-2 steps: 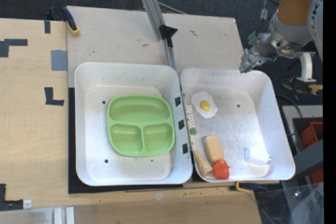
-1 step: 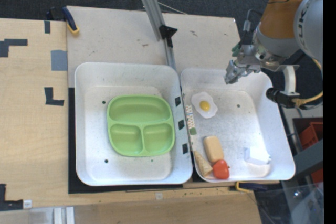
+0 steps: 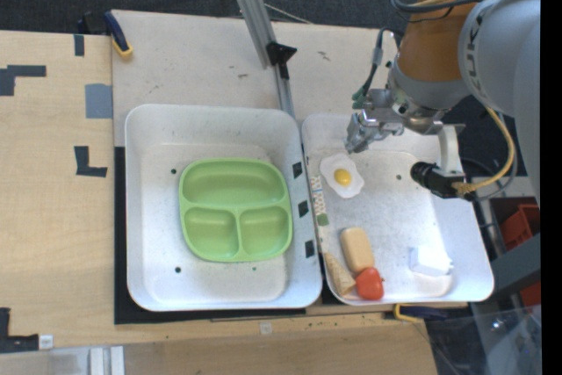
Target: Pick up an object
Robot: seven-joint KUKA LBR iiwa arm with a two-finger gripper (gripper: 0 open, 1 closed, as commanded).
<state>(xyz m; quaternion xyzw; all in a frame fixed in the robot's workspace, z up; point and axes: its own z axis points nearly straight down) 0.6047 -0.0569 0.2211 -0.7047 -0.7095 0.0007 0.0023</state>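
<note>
Two shallow white bins sit side by side on a bench. The left bin (image 3: pixel 140 189) holds a light green plastic plate with three compartments (image 3: pixel 235 208). The right bin (image 3: pixel 457 233) holds a toy fried egg with a yellow yolk (image 3: pixel 342 176), a tan bread-like block (image 3: pixel 356 248), a small red tomato-like ball (image 3: pixel 370 284) and a pale translucent piece (image 3: pixel 430 261). The grey arm's two-finger gripper (image 3: pixel 358 140) hovers just above the egg, beside the bin's far edge; its state cannot be told.

Reaches in from the right: 1 grey arm (image 3: pixel 505 39) with orange band, wrist bent downward, metal 2-finger gripper (image 3: pixel 358 141) pointing down-left, nothing visibly between them.
</note>
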